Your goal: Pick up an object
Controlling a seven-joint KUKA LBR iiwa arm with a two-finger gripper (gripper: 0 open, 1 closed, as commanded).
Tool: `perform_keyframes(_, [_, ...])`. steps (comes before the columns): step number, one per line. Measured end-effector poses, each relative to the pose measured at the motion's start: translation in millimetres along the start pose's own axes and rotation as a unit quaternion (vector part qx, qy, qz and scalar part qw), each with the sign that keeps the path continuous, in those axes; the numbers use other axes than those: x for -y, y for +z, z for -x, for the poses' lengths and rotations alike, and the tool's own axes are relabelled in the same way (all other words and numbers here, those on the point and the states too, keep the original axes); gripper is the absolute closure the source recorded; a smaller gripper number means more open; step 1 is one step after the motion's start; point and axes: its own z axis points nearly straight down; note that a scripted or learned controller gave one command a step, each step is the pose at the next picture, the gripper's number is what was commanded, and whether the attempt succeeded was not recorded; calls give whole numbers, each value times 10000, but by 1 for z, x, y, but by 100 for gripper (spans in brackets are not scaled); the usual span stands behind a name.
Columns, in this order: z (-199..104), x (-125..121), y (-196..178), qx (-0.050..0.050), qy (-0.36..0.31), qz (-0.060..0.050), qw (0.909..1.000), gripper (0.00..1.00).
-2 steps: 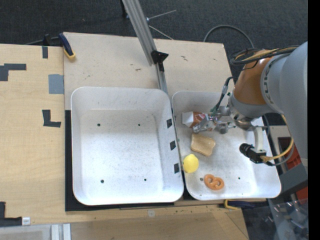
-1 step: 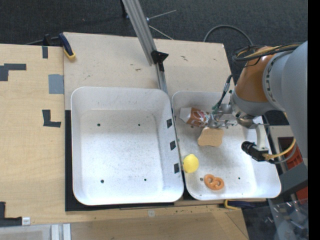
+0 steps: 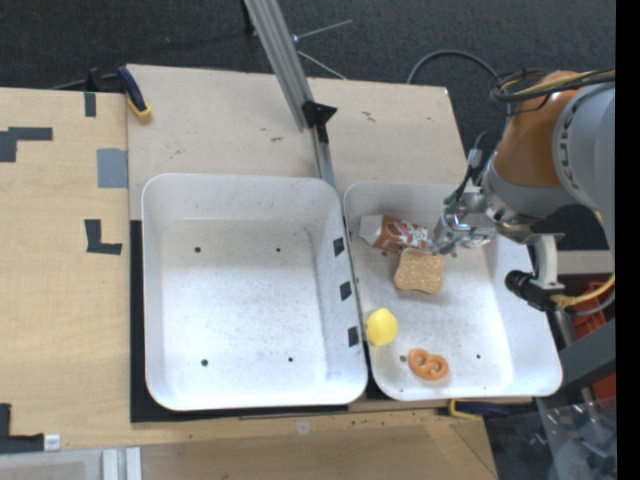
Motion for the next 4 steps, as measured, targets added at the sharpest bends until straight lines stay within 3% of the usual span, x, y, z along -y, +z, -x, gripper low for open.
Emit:
perform_keyframes(1, [-7,-3,-45,-3,-9,0,10000,100])
perform_keyframes(2, [-8,-4,-64,-5,-5,-8,10000,100])
perform_keyframes(4, [-120,-6,-69,-16,-33,-17,10000,100])
